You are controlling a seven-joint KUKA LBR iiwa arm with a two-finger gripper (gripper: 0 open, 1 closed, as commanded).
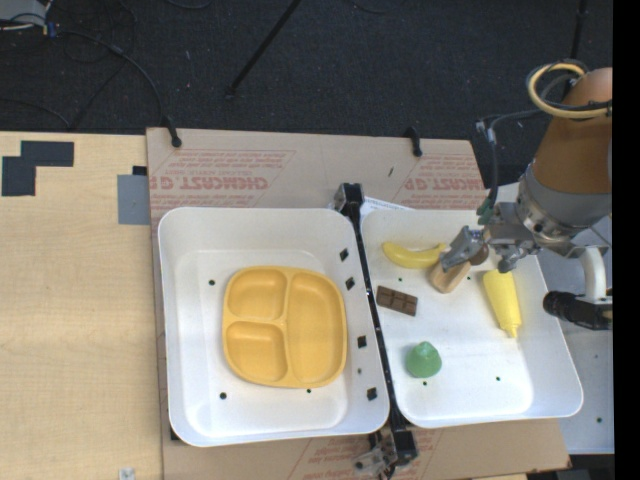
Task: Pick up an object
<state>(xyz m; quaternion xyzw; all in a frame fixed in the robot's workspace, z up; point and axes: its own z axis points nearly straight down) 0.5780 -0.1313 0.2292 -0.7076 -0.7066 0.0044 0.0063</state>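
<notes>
My gripper (pixel 487 254) hangs over the back of the right bin (pixel 545 393), open, with nothing between its fingers. Its left finger (pixel 464 245) sits right above a small tan block (pixel 447 276); whether they touch I cannot tell. Its right finger (pixel 511 257) hovers just above the top of a yellow bottle (pixel 504 303) that lies lengthwise. A banana (pixel 410 255) lies to the left of the tan block. A brown chocolate bar (pixel 397 301) rests near the bin's left wall. A green rounded object (pixel 423 359) sits toward the front.
The left bin (pixel 190 268) holds a yellow divided plate (pixel 285 326). A black divider rail (pixel 365 298) runs between the two bins. Both bins stand on a cardboard sheet (pixel 260 173), with a wooden bench top (pixel 70 318) to the left.
</notes>
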